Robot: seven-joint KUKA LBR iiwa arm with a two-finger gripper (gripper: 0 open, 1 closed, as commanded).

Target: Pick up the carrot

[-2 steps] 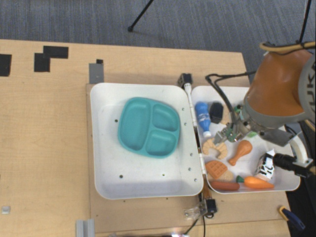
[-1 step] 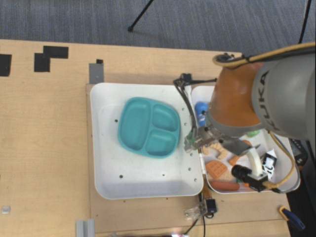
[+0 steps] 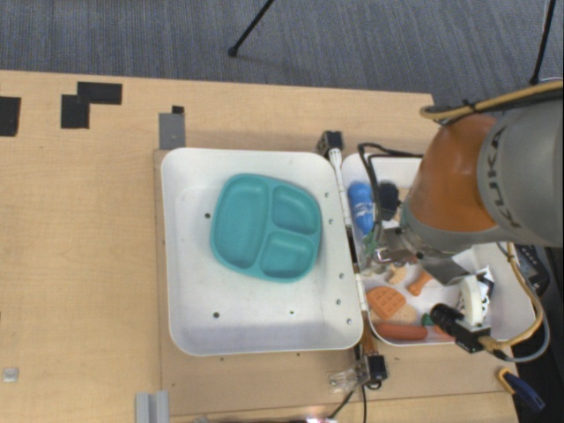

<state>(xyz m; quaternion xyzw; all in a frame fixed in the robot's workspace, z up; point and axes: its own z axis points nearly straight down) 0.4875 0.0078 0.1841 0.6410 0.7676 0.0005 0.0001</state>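
The carrot is a small orange piece lying in the right bin, near its front half. My gripper reaches down into that bin just left of and behind the carrot, under the arm's orange band. The wrist hides most of the gripper, and the carrot lies on the bin floor just beside it. The arm hides much of the right bin.
A round orange waffle-like piece, a red sausage, a tan chunk, a blue bottle and a black-and-white item share the right bin. The left bin holds a teal divided plate.
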